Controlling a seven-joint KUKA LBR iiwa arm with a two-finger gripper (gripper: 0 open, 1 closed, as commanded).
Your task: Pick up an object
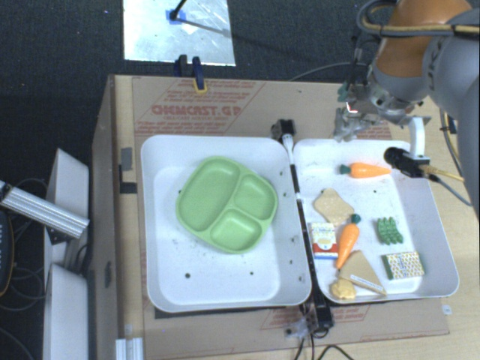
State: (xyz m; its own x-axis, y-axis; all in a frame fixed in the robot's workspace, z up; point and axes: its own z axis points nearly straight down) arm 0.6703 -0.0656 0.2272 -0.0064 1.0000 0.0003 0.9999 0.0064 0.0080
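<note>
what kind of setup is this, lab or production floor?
Most likely a lab grasping testbed, not production. A grey arm with an orange band reaches over two shallow white plastic bins on a makeshift cardboard-covered bench. The right bin holds toy food, such as an orange plastic carrot.

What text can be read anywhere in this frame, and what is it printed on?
"CHEMCAST" followed by letters like "G P", red, on the brown board behind the bins; the smaller red lines around it are too blurred to read.
Small carton in the right bin: print too small to read.
Patterned block: pattern, no legible words.
</note>
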